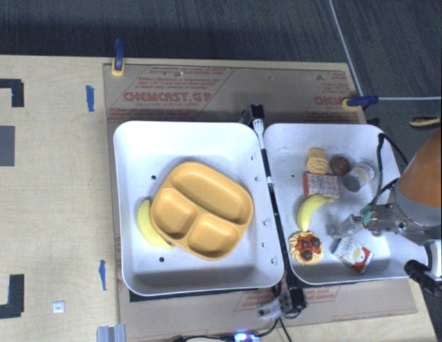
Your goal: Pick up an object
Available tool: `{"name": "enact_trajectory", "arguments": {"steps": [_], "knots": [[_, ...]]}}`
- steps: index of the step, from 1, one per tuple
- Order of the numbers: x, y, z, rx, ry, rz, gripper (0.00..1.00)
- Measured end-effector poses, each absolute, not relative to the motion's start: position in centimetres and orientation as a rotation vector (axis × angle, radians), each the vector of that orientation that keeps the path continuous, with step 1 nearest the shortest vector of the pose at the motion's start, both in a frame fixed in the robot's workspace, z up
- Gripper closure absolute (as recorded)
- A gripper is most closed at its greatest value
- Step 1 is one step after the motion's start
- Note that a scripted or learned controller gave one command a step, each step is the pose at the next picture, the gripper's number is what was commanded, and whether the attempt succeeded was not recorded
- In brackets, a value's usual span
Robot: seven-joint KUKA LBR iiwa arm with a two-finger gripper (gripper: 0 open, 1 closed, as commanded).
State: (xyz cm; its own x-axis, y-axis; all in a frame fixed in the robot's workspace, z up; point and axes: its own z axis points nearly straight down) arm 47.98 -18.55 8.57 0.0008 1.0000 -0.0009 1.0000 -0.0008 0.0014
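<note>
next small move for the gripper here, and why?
Probably lower the gripper a little and close on something. It sits over the right bin, between the banana and the small carton, with nothing visibly between its fingers. The carton lies nearest, just below it in the view, so a slight shift toward it looks sensible.

At three o'clock the arm (pixel 420 191) comes into view, and its orange band is a rounded, glossy bulge hard against the edge. Below the orange sits a grey collar, lighter along its top rim. A thin black cable loops up from the wrist toward one o'clock and curves back down along the orange. Toward nine o'clock from the collar there's the gripper (pixel 347 226), pale metallic grey, angular, with small dark fittings at its base. At five o'clock a black rounded piece pokes out beneath the grey body.
</note>
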Motion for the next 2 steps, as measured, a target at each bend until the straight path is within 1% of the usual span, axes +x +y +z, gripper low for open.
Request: {"name": "enact_trajectory", "arguments": {"steps": [1, 2], "knots": [[48.23, -18.62, 9.68, 2.216, 2.213, 0.005, 1.0], [48.21, -18.61, 9.68, 2.217, 2.213, 0.005, 0.0]]}}
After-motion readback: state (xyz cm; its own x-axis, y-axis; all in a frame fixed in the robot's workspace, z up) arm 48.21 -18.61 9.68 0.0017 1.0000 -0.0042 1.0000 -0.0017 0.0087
